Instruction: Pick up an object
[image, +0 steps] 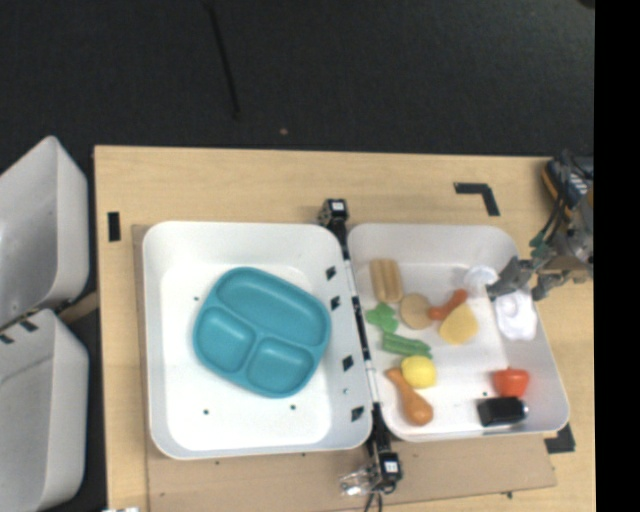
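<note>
The right bin (455, 240) holds several toy foods. Among them are a tan bread piece (385, 280), a round tan item (415, 312), an orange carrot (448, 303) and a yellow chunk (459, 325). Two green pieces (400, 343), a lemon (420, 372), an orange drumstick (412, 400), a red pepper (511, 381) and a black block (501, 410) lie there too. My gripper (522, 282) hangs over the bin's right side, just above a white object (517, 318) and beside a pale cup (480, 277). I see nothing held in it.
The left bin (170, 260) carries a teal divided plate (262, 331). A ridge with black clips (352, 330) separates the bins. White padded shapes (40, 230) stand off the bench's left edge. The arm (570, 215) enters from the right.
</note>
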